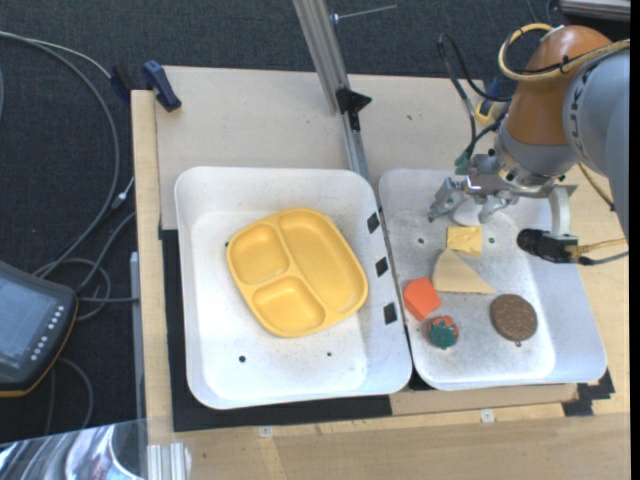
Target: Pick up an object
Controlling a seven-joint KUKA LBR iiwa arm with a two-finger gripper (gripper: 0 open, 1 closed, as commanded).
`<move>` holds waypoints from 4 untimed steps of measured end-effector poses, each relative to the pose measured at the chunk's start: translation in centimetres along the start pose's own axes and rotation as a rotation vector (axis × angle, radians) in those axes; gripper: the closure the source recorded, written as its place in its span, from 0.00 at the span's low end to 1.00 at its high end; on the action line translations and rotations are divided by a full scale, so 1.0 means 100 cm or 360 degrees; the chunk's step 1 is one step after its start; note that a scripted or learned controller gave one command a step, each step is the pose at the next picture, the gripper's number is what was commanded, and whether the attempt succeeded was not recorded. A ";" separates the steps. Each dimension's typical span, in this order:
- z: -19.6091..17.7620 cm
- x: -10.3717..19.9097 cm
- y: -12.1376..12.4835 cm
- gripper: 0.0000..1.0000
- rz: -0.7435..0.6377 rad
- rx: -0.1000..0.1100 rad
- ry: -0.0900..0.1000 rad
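Green toy point(443, 332) nearest; gripper point(468, 206) above yellow block point(464, 239).

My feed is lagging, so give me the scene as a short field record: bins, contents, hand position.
left bin: yellow three-compartment plastic tray
right bin: small yellow block, pale tan wedge, orange block, red-and-green toy, round brown disc
hand: over the right bin's far end, just above the small yellow block
held: nothing seen between the fingers
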State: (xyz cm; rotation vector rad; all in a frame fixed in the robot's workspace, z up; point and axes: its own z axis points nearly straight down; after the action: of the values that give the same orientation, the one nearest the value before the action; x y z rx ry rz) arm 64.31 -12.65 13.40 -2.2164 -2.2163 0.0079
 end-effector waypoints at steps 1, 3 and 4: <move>0.042 0.001 0.001 0.00 -0.0002 -0.0012 -0.0001; -0.036 -0.001 0.002 1.00 -0.0001 -0.0026 -0.0004; -0.090 0.011 0.004 1.00 -0.0005 -0.0026 -0.0004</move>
State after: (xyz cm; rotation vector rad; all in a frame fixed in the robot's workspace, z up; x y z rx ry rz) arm 64.75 -11.60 22.36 -2.2223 -2.2288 -0.0076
